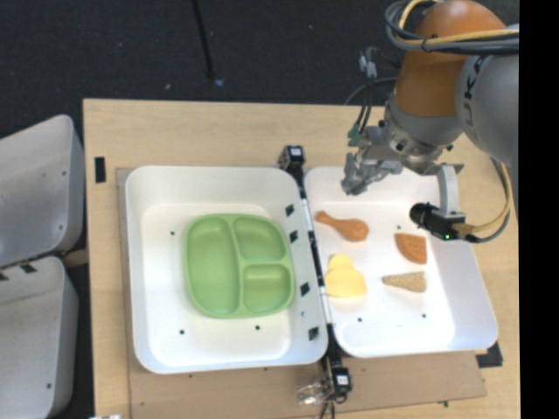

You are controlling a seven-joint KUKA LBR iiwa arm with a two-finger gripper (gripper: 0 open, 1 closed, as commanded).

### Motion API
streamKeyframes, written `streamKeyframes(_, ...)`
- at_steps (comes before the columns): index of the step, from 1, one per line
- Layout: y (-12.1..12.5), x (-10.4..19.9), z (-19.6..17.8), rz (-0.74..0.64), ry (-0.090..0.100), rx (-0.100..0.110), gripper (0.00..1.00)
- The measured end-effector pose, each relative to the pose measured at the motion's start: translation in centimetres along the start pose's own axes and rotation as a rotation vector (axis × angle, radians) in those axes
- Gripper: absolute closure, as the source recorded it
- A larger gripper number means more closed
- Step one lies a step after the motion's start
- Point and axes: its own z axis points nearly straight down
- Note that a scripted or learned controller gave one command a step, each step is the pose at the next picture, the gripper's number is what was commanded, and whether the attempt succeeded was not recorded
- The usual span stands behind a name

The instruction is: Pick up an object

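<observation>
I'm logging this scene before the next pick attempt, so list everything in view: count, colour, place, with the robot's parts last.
Bench: one, light wood, under both bins.
Bins: two, white, side by side; left bin, right bin.
Divided tray: one, green, three compartments, in the left bin.
Drumstick-shaped toy: one, brown-orange, upper left of the right bin.
Yellow toy: one, right bin, near the divider.
Orange wedge: one, right side of the right bin.
Tan wedge: one, just below the orange wedge.
Arm: one, grey with an orange band, reaching in from the right.
Gripper: one, grey, over the right bin's far edge.
</observation>
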Motion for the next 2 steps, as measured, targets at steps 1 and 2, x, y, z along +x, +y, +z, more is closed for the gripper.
streamKeyframes(1,-0.2,5.5,1.5,0.001,-0.001,0.002,1.00)
streamKeyframes(2,-0.4,10.3,2.6,0.001,-0.001,0.003,1.00)
